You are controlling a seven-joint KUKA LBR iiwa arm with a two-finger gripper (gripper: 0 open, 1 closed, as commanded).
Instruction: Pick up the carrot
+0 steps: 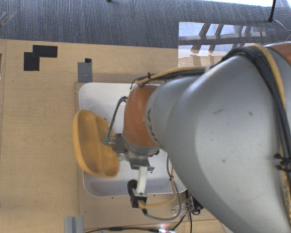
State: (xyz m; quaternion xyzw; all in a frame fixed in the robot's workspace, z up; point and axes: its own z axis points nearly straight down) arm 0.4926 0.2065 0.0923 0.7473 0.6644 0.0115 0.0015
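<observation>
Carrot first: where the carrot lies cannot be told, since the grey arm (223, 144) covers most of the white bin (99, 93) from the 3 o'clock side. Only the bin's 9 o'clock half is open to view, as a strip of bare white floor at 12 o'clock and another at 6 o'clock.

In that open half lies a yellow scoop-shaped piece (93, 142), broad, curved and hollowed. It stands lengthwise from 12 to 6 o'clock, against the bin's 9 o'clock wall. Its outer edge overlaps the rim toward the wooden bench (34, 154).

The orange band (136, 115) of the wrist sits above the bin's middle. Below it, the gripper (131, 154) points down into the bin, just at 3 o'clock of the yellow piece's lower end. Whether the two touch cannot be told. Whether the gripper is released or clenched cannot be told either, and nothing is seen held in it.

On the bench, a black stepped mark (39, 57) lies at 10 o'clock of the bin, well apart from it. A small grey bracket (85, 71) stands just beyond the bin's 11 o'clock corner. Another grey bracket (73, 223) sits near its 7 o'clock corner.
</observation>
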